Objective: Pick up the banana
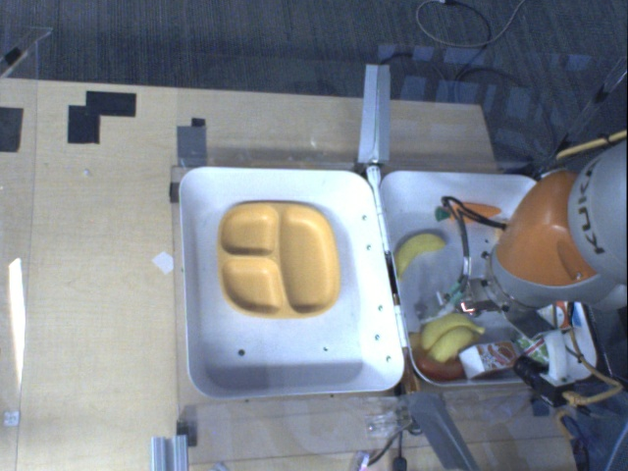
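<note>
Yellow banana [449, 338], mustard-yellow divided plate [280, 258], white bins [196, 263], grey arm [599, 204] with orange band [545, 238].

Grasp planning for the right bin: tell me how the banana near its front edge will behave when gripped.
The banana looks curved and smooth, so it may slip or swivel between flat fingers. It rests partly on a red item, so pushing down could rock it. It is probably light and stiff enough to lift whole. The end effector hangs right beside it.
</note>
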`<state>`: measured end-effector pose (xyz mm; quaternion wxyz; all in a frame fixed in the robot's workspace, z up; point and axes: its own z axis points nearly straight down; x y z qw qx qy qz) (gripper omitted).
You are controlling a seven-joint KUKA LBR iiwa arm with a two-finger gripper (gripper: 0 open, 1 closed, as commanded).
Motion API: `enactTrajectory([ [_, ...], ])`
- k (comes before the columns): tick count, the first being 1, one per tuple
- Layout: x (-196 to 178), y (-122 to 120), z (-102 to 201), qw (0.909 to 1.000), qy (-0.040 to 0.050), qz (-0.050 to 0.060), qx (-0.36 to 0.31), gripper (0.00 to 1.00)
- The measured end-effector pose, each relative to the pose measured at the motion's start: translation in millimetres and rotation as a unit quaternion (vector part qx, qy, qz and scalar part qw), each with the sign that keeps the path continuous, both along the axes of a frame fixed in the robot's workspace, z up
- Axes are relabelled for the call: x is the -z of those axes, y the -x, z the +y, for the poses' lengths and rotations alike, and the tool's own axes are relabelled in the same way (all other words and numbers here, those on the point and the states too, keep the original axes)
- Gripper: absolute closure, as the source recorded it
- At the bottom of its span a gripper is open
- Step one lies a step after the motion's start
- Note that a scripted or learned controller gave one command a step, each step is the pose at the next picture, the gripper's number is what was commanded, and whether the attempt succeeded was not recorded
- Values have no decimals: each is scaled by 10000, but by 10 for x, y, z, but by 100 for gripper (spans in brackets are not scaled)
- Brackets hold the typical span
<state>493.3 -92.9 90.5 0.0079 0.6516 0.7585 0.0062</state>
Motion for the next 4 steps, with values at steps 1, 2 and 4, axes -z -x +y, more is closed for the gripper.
enactTrajectory([
  [1,-117,-24,10,10000,-5,-28,-14,100],
  [2,-116,-23,9,10000,-6,-25,-13,0],
  [4,-117,-17,-151,9911,17,-13,-1330,100],
])
